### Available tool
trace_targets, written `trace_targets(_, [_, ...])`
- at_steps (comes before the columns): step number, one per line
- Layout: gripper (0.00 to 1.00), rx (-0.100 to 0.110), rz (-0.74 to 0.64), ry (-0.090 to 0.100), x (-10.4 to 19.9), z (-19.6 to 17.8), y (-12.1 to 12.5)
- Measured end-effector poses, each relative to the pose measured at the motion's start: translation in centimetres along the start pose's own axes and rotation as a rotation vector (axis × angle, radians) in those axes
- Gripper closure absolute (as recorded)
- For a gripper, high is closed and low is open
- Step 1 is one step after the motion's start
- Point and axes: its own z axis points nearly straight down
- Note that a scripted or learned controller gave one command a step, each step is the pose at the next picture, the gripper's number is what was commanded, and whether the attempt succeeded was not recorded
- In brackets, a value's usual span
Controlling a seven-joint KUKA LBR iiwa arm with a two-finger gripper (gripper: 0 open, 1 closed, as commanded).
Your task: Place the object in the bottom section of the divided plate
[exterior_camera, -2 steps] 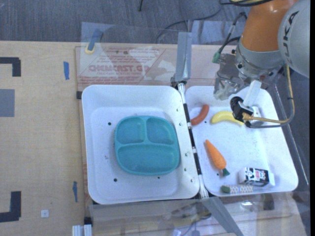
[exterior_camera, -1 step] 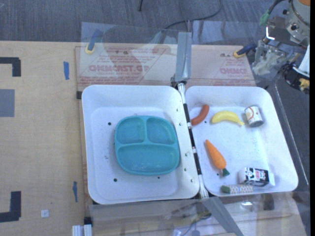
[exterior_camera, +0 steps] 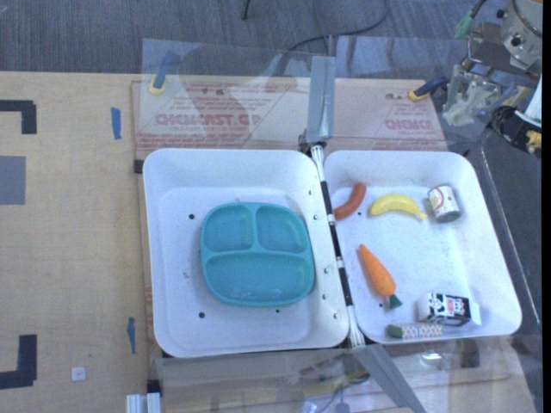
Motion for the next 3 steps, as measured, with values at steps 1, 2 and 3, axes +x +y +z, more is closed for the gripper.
trace_targets(1, [1.0, 0.005, -0.236, 0.004, -6.8, -1.4, -6.9])
trace_targets(2, [1.0, 0.003, -0.476, 0.005, -10.8, -1.4, -10.0])
trace_targets(3, [1.0, -0.002, -0.438, 0.002, -18.0, -1.1, -8.0])
